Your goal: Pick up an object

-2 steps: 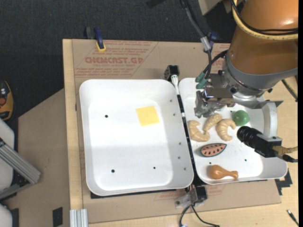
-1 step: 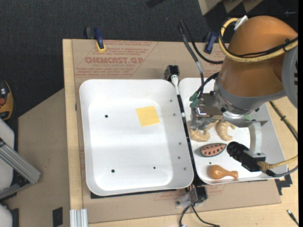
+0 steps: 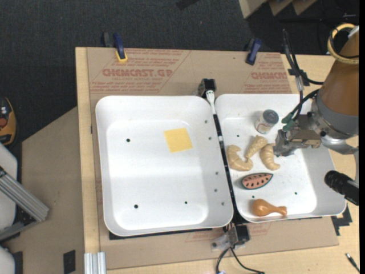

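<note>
I am reaching over the right bin [image 3: 319, 207], and everything here is placed against it. The left bin [image 3: 148, 210] is sitting flush beside it, carrying a yellow square [image 3: 178, 140] near its middle. My gripper [image 3: 283, 147] is hanging over the right bin's upper middle; whether it is released or clenched I cannot tell, since it is dark and seen from above.

Nothing is showing in my grasp, so I am judging the pick as not yet made. Three croissants [image 3: 239, 158] are lying in the right bin's centre, the rightmost one just beside the gripper. A watermelon slice [image 3: 256, 180] is lying below them, a drumstick [image 3: 268, 209] near the front wall, and a small jar [image 3: 267, 119] toward the back. Closing on one piece and lifting are remaining.
</note>
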{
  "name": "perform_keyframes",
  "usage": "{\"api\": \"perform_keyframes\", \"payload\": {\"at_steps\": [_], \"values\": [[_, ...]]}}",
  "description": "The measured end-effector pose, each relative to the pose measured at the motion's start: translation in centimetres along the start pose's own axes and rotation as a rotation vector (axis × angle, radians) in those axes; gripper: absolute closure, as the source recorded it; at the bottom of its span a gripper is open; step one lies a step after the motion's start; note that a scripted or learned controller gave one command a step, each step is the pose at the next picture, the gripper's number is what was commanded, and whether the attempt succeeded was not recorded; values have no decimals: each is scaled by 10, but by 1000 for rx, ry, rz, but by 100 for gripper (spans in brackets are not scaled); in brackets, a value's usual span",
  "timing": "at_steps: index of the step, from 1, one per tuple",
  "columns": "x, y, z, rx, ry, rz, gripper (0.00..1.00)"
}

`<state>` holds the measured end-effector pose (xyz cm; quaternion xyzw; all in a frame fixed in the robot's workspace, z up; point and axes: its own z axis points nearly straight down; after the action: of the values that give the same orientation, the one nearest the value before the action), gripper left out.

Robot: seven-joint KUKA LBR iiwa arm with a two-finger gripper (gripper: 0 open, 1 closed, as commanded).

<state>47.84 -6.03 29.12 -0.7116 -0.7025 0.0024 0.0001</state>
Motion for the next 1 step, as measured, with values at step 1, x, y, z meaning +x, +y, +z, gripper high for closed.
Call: {"api": "perform_keyframes", "payload": {"at_steps": [1], "values": [[-68, 15, -70, -13, -2, -6, 100]]}}
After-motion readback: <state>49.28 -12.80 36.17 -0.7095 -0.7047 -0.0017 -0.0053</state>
